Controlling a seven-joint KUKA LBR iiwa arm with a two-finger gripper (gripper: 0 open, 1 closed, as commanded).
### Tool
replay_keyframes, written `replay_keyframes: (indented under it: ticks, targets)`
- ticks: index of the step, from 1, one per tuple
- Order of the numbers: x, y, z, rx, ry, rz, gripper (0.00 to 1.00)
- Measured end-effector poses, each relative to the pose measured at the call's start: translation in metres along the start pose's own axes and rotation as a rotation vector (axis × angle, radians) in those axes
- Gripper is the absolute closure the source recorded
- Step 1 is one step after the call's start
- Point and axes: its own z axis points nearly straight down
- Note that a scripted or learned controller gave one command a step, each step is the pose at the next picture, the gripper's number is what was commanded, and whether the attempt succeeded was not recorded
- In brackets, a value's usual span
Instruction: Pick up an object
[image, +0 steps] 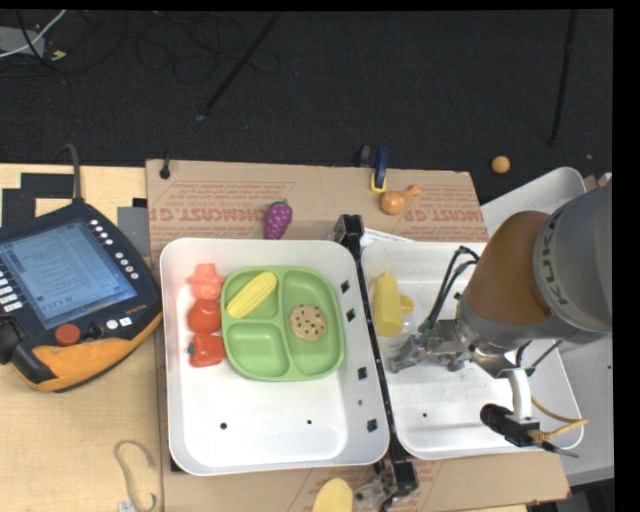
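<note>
My gripper is low in the right bin, near its left wall, reaching in from the grey and orange arm. A yellow toy bottle lies just above and to the left of the gripper, close to it but apart. In the left bin a green divided plate carries a corn cob and a cookie. Red and orange toys lie along that plate's left side.
A black divider runs between the bins. On the cardboard behind them lie purple grapes and an orange pear-shaped toy. A teach pendant sits at the left. A yellow toy lies at the front edge.
</note>
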Motion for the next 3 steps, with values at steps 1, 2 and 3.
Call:
replay_keyframes:
  ticks: [1,2,3]
  targets:
    - [-0.002,0.0,-0.013,-0.001,0.0,0.009,1.0]
    - [-0.014,-0.001,-0.062,-0.006,-0.002,0.008,1.0]
    - [-0.015,-0.009,-0.107,-0.005,-0.001,0.005,1.0]
